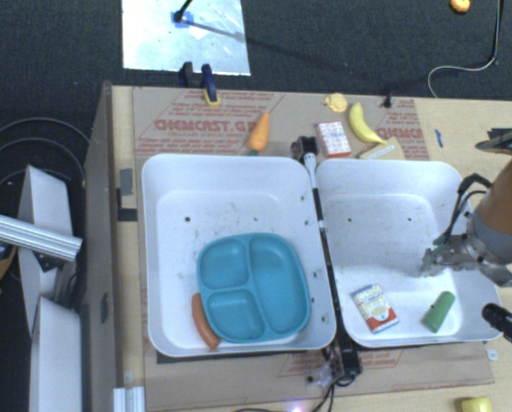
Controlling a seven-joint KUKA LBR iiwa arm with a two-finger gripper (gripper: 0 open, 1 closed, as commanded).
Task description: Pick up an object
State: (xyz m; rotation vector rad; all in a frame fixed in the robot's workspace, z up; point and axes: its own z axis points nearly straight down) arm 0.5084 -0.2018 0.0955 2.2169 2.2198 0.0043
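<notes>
Gripper [437, 260] hangs low over right bin [393, 174], fingers too small to tell whether parted or closed, poised above bare floor just far of the green cylinder [439, 311] and right of the small carton [375, 306], likely the pick candidates.

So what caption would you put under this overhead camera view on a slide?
Robot arm's gripper over the right bin, near a green object and small carton; blue tray in the left bin.
</notes>
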